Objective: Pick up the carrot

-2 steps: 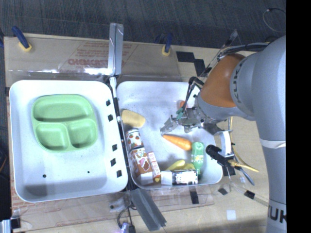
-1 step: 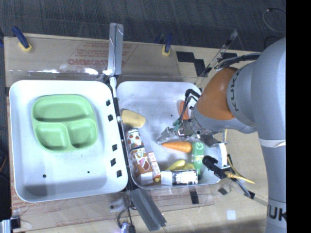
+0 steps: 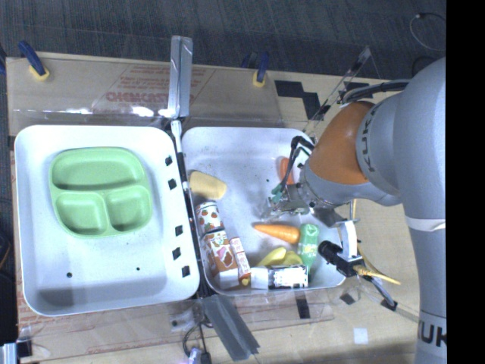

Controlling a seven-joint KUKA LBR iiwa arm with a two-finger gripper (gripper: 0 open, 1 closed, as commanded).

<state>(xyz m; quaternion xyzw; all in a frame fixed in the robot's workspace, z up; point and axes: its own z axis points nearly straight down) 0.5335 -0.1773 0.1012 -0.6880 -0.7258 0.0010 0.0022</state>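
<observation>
The carrot is orange and tapered. It lies on its side on the floor of the right bin, near the front, with its tip pointing left. My gripper hangs low in the same bin, just behind the carrot and a little apart from it. The arm's orange band and grey wrist cover the bin's right side. Another orange piece shows partly behind the gripper.
Close around the carrot lie a green bottle, a yellow fruit and a white box. Two cans and small cartons line the right bin's left wall, with a yellow item behind. A green divided tray sits in the left bin.
</observation>
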